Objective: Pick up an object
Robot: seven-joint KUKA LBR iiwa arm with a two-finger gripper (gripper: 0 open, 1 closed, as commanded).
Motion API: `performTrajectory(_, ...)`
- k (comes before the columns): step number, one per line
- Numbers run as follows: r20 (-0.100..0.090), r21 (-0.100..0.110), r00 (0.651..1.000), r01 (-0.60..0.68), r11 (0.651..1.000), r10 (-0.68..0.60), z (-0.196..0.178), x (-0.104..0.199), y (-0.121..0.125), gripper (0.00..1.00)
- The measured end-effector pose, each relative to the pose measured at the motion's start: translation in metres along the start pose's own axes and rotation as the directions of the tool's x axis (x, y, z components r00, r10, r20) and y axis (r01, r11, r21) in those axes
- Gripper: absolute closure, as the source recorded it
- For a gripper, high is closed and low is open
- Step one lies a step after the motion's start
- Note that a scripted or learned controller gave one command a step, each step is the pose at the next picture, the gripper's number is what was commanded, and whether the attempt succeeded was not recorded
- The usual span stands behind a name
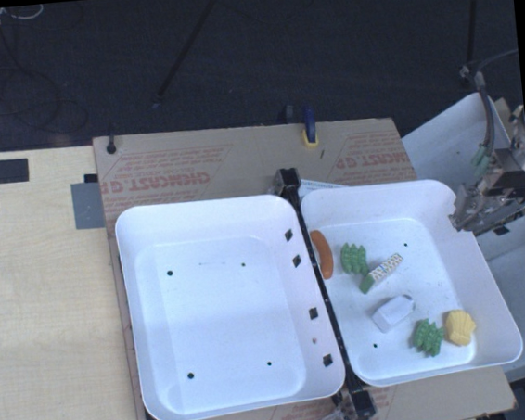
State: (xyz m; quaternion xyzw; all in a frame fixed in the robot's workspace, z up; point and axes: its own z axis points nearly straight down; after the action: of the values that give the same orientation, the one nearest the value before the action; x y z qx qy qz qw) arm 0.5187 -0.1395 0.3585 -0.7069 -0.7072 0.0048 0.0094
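Gripper (490, 201), finger state indiscernible, parked over right bin (477, 252) rim; nearest pick candidate, yellow object (459, 326), lies below-left beside green toy (427, 336): descend centred, avoiding the toy.

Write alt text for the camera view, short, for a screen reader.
Seen from above, the right white bin holds six small objects: an orange sausage-shaped piece, two green toys, a spotted white stick, a white block and a yellow toy. The gripper sits at that bin's right rim, above its contents. The left white bin adjoins it.
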Motion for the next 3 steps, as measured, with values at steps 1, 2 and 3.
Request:
performTrajectory(1,0.0,-0.001,1.0,0.007,1.0,-0.007,0.116,0.092,-0.036,1.0)
performTrajectory(2,0.006,-0.038,1.0,0.008,0.999,-0.007,-0.034,0.141,0.061,1.0)
performTrajectory(3,0.005,-0.005,1.0,0.005,1.0,-0.005,0.049,0.195,-0.003,1.0)
